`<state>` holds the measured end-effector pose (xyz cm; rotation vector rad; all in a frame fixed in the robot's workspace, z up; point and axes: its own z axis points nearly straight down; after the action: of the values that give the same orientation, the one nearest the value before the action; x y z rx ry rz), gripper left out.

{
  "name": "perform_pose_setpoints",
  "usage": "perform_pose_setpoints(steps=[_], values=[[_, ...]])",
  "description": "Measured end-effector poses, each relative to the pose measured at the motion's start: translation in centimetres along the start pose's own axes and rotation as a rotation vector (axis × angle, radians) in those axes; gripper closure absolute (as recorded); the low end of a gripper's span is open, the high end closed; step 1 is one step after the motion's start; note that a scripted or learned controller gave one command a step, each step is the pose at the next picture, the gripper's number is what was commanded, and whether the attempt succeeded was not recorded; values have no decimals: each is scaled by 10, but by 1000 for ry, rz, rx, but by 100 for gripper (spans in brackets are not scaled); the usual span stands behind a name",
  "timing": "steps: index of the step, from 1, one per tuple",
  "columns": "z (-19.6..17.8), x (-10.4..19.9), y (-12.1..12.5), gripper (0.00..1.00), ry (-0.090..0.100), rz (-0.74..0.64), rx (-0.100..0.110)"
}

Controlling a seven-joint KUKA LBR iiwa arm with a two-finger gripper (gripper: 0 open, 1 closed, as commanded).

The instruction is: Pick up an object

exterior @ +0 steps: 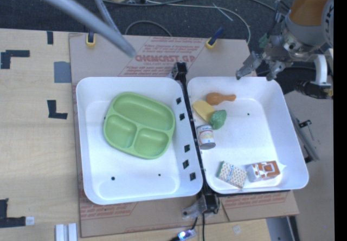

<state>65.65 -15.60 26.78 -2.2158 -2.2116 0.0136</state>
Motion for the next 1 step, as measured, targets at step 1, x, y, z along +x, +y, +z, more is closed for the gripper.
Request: perform_pose_setpoints(steps=[1], values=[[-8,0,2,0,-2,-3,-13]])
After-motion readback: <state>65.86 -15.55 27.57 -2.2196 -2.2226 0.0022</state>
